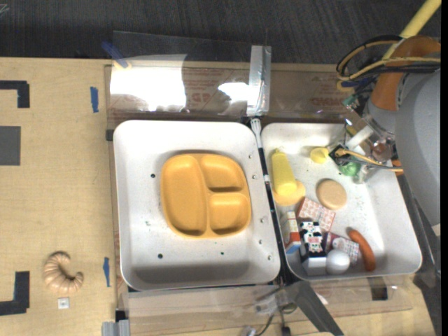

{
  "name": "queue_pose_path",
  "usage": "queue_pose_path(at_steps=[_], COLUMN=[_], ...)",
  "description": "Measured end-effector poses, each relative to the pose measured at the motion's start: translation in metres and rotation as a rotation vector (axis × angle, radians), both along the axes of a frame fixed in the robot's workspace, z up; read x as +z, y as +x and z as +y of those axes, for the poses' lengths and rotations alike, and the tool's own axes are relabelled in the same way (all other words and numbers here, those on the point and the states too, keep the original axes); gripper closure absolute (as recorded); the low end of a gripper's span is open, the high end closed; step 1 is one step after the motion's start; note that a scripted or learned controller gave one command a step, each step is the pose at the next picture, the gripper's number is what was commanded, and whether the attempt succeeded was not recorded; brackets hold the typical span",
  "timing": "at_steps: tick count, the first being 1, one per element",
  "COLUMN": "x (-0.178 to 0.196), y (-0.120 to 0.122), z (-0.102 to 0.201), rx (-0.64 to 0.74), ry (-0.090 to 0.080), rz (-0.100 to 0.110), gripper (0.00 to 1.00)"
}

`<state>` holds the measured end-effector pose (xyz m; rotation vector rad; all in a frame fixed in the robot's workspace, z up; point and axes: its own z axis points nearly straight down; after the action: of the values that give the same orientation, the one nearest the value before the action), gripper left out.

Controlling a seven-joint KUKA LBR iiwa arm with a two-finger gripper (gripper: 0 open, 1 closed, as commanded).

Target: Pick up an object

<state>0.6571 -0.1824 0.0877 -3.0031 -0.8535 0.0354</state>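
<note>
Right now the gripper [348, 152] sits low at the far right corner of the right bin [402, 208], reaching in from the right under the grey arm [420, 117]; whether it is apart or together I cannot tell, since cables and wrist parts crowd it, and nothing can be seen clamped in it. The nearest pickable thing looks to be a small yellow piece [319, 155], just beside the gripper on its left. A little nearer the camera lies a round tan disc [332, 193], and further left a yellow bottle [284, 177] lies flat with its long axis running from the far wall toward the near one, along the bin's left edge. Patterned boxes [313, 228], a white ball [339, 261] and a red sausage [362, 248] crowd the near end. The left bin [133, 187] carries a yellow divided tray [205, 192]. My guess is a short shift left and down would reach the yellow piece.
</note>
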Motion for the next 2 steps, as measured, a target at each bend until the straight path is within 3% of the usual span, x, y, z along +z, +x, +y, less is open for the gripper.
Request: queue_pose_path(at_steps=[1,2], x=[0.097,0.035], y=[-0.002,-0.040], z=[-0.028,-0.020], rx=[-0.223,-0.352], ry=[-0.016,-0.018], rz=[-0.032,-0.029], gripper=[0.00,0.00])
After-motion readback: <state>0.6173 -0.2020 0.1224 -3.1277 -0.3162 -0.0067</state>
